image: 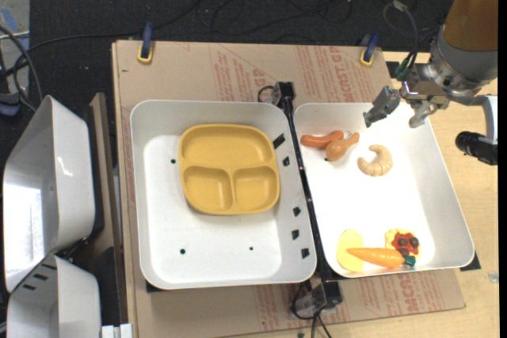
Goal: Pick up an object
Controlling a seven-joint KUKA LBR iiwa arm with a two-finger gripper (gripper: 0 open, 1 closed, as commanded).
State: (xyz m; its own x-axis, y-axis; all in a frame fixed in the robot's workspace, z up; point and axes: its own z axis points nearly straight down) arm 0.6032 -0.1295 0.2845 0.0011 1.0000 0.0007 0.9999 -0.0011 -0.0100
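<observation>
Over the right bin's (444, 170) one o'clock corner hangs the pincer (398, 112), fingers spread wide, gripping nothing; the croissant (375, 161) lies toward seven o'clock of it.

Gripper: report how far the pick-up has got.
Nothing looks picked yet. The gripper hangs open over the far edge of the right bin, with nothing between its fingers. The hot dog, pear, croissant, carrot and other toy food lie in that bin. Choosing, descending, closing and lifting all remain.
</observation>
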